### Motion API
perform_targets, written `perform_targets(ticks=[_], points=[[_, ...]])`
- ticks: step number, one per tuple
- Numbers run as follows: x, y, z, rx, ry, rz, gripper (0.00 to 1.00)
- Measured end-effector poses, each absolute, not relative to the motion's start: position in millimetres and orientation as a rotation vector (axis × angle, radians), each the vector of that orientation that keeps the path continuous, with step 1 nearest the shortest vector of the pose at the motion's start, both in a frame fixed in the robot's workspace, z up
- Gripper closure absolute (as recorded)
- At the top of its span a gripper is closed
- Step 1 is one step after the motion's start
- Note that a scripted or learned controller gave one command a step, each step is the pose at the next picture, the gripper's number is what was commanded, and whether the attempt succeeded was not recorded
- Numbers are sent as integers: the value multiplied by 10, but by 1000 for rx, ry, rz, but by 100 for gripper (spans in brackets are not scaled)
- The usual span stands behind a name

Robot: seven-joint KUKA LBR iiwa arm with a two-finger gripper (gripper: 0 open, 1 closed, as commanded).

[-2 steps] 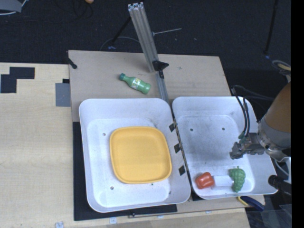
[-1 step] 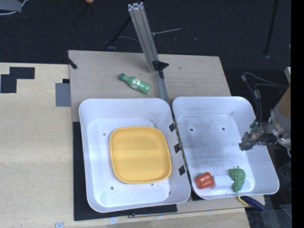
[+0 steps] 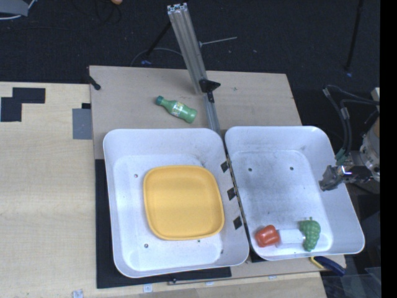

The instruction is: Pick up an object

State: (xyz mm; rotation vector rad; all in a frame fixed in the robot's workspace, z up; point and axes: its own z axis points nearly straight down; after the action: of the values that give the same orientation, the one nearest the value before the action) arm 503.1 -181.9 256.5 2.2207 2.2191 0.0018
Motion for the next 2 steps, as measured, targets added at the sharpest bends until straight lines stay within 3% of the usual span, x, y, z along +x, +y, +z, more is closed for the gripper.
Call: perform_targets(ticks=[2], points=[[5241, -797, 2587, 2218, 2226, 0, 100]])
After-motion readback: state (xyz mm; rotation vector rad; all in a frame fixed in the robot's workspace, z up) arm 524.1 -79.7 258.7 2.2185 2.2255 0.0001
